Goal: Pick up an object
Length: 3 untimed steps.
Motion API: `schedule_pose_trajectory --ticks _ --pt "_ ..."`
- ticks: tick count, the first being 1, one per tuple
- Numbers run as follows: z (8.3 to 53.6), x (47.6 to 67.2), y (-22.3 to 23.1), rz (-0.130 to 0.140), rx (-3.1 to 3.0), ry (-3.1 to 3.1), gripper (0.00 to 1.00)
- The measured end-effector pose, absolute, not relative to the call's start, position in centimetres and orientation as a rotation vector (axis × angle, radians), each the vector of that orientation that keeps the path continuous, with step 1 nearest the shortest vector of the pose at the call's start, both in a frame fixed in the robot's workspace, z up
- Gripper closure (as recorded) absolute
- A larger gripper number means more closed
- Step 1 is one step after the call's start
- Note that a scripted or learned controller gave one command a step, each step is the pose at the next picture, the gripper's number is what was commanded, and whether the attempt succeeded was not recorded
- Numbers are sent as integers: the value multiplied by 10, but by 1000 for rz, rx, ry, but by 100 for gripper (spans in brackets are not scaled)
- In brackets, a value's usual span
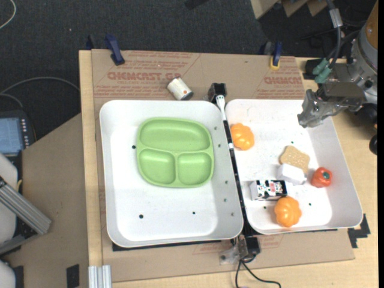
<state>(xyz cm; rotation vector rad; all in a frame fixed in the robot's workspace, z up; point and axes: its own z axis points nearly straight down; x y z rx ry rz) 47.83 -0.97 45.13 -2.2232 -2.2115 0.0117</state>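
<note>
Camera view from above: two white bins side by side on a cardboard-covered bench. Left bin (120,209) holding a green divided plate (175,152), lying flat toward its far half. Right bin (342,191) holding six small things: an orange pepper (242,136) near the far left corner, a tan slice of toast (294,157) mid-bin, a white block (292,173) touching its near edge, a red tomato (322,177) just right of the block, a black-and-white carton (269,189) lying on its side, and an orange pumpkin (287,211) just nearer than the carton. Outside the bins, a small white roll (179,89) on the cardboard. Gripper (307,117) at the right bin's far right edge, nothing visibly between its fingers; open or shut, cannot tell, too blurred. Toast nearest, well apart, down and left of the tips; nothing between them but bare bin floor.
</note>
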Motion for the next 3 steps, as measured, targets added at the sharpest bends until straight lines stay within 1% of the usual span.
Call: schedule_pose_trajectory --ticks 1,2,3 --pt "422 479 0 5 -2218 -2220 100" --pt "508 480 56 -15 -2219 -2233 100" --pt "482 479 62 4 -2219 -2221 100"
